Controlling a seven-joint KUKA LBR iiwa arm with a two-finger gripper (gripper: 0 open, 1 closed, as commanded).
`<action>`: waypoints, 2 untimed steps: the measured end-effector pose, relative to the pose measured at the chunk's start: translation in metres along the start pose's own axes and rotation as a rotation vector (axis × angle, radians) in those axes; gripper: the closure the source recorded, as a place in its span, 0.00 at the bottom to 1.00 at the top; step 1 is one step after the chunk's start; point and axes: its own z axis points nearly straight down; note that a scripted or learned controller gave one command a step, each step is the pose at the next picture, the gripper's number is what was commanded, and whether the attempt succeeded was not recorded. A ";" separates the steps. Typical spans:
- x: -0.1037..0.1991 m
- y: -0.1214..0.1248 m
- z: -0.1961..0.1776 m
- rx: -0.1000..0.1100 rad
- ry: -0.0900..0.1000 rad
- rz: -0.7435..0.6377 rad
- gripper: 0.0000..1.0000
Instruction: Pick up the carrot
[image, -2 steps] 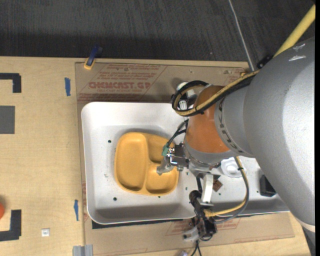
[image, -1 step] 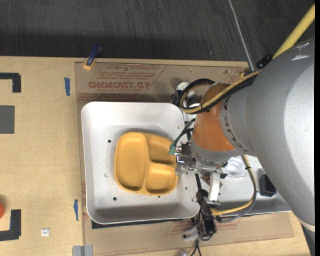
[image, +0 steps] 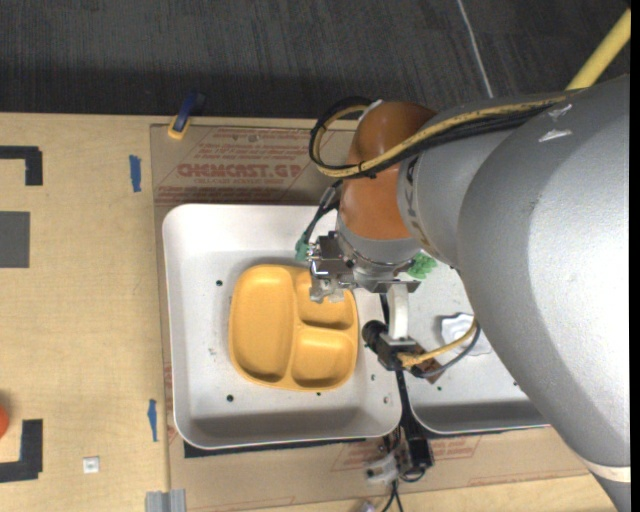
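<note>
My gripper (image: 322, 280) hangs below the orange wrist band (image: 385, 170), over the left bin (image: 195, 300). It is above the upper right compartment of a yellow divided plate (image: 270, 325) that lies in that bin. The grey arm covers much of the right bin (image: 480, 405) and whatever lies under it. Bits of something green (image: 426, 266) peek out from under the wrist on both sides.
A white crumpled object (image: 456, 328) lies in the right bin beside the arm. Cables (image: 420, 355) loop off the wrist over the wall between the bins. A small red-orange thing (image: 3, 421) sits on the bench at the far left edge.
</note>
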 end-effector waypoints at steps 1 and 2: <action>-0.028 0.014 -0.100 0.000 -0.001 0.230 1.00; -0.078 0.090 -0.116 0.000 -0.001 0.232 1.00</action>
